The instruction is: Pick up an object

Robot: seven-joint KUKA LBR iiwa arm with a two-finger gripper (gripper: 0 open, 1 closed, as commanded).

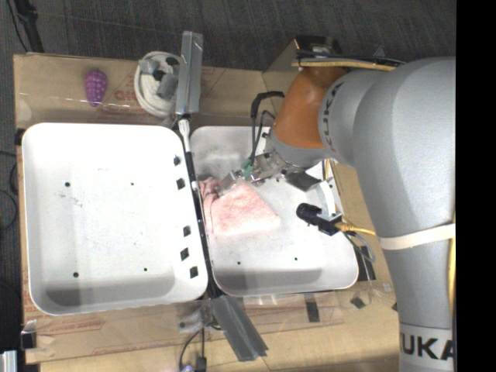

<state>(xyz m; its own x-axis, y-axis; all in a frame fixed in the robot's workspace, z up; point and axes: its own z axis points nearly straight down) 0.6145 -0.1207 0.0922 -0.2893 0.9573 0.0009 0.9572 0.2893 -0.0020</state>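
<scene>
A pale pink cloth (239,207) lies crumpled in the right bin (271,273), against its left wall. My gripper (242,173) hangs just over the cloth's upper edge, reaching in from the right under the orange wrist band. The fingertips sit close to the cloth's top fold, too small and cluttered to read their spread. Nothing is visibly lifted.
The left bin (101,208) sits beside it, with a row of black clips along the divider (188,223). On the bench behind lie a purple grape-like toy (95,86) and a white coiled roll (157,84). The arm's large grey body covers the right side.
</scene>
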